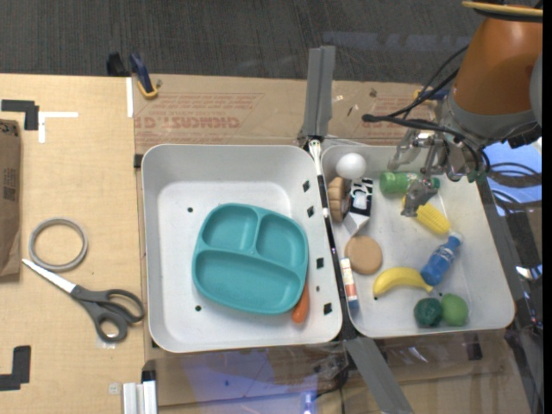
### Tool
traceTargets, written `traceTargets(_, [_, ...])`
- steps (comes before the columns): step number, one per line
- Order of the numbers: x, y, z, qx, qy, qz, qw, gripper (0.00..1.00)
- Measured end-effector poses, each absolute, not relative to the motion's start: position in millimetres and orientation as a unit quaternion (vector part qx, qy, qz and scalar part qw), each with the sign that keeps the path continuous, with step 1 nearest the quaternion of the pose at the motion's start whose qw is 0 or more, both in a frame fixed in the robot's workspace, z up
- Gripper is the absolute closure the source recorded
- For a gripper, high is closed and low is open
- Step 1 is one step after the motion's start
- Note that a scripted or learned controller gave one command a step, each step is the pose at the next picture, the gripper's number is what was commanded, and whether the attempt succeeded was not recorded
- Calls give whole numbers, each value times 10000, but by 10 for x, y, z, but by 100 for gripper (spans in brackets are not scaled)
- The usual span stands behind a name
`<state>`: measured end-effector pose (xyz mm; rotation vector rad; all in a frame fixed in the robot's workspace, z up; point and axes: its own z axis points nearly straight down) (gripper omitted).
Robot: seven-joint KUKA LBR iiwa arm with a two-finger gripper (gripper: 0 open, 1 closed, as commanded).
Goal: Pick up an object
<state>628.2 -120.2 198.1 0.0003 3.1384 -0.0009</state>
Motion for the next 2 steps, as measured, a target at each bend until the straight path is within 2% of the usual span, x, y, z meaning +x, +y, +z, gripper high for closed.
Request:
traceTargets(1, [6259,-1605,923,-141,9999,-3,2,0])
traceTargets(2, [6278,-1594,1027,-158,9999,-9,29,100])
